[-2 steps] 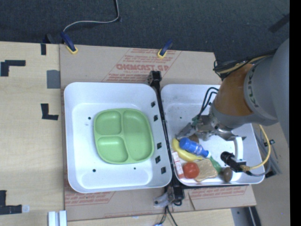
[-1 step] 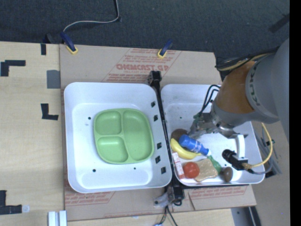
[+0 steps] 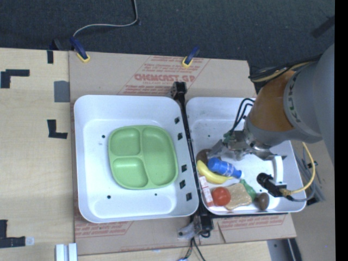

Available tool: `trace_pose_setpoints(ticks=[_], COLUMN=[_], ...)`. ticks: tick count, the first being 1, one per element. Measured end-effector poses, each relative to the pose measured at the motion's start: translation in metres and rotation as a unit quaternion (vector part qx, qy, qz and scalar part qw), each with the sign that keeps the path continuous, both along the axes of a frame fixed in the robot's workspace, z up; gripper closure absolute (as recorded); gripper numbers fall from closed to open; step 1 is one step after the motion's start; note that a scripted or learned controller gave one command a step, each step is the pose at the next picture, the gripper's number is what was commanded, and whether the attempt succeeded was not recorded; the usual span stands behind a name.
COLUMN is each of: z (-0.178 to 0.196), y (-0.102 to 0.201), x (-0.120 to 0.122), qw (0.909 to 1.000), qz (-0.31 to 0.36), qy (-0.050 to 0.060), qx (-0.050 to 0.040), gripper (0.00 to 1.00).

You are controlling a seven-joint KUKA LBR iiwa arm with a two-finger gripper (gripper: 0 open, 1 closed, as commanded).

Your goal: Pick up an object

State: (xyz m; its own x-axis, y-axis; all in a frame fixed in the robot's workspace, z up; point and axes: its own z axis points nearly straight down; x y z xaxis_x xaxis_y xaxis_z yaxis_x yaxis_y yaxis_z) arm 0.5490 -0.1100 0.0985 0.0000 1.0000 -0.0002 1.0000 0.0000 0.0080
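Whether the fingers are parted or closed I can't tell from up here; the gripper (image 3: 235, 145) hangs low in the right bin (image 3: 215, 113), its dark tip buried in wrist hardware, and nothing shows between its fingers. Just below the tip lies a blue bottle (image 3: 224, 167), tipped on its side, close enough that I can't say if they touch. Under the bottle, toward the bin's left wall, a yellow banana (image 3: 209, 173) curves along. Further toward the front edge sit a red tomato (image 3: 220, 196), a slice of bread (image 3: 238, 197) right against it, and a small brown ball (image 3: 262, 200) near the front right corner. A red-and-white packet (image 3: 205, 191) lies by the front left corner. The grey arm (image 3: 310, 99), with its orange band (image 3: 269, 110), covers the bin's right side.

The left bin (image 3: 89, 145) holds a green divided plate (image 3: 143, 157) near its middle. Both bins rest on a cardboard sheet (image 3: 157, 75).
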Motion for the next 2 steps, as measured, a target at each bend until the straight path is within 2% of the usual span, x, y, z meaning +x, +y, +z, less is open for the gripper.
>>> trace_pose_setpoints(ticks=[1, 2], z=[0.105, 0.043], y=[-0.097, -0.053], x=[0.017, 0.023], qw=[1.0000, 1.0000], qz=[0.000, 0.001], qy=[0.003, 0.005], qx=[-0.0014, 0.0006], gripper=[0.00, 0.00])
